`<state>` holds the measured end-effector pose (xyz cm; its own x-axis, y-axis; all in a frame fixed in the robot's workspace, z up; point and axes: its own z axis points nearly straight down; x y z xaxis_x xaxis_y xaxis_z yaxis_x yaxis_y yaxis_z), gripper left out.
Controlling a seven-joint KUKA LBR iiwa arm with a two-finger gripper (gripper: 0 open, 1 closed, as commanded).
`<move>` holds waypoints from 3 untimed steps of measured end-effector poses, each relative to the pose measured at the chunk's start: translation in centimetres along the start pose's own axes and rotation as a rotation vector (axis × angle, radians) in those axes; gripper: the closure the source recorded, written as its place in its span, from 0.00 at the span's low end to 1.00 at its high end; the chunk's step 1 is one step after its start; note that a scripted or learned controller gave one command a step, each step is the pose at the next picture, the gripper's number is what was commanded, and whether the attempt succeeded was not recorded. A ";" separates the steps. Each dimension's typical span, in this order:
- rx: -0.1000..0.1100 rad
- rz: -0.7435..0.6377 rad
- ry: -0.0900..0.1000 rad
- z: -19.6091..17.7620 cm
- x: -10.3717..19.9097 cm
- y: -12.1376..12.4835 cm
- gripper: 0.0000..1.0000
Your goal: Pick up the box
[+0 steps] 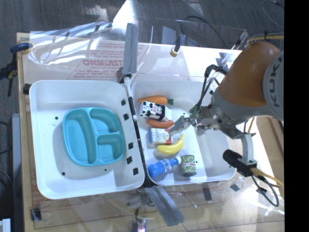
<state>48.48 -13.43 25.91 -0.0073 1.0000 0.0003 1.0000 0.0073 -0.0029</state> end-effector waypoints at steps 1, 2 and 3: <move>-0.004 -0.030 -0.001 16.6 -1.1 3.1 0.00; -0.005 -0.135 -0.005 16.6 0.8 5.6 0.00; -0.005 -0.142 -0.005 15.6 0.9 5.7 1.00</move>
<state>54.12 -12.53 10.33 -0.1483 0.9889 -0.0050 0.9889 0.1483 0.0016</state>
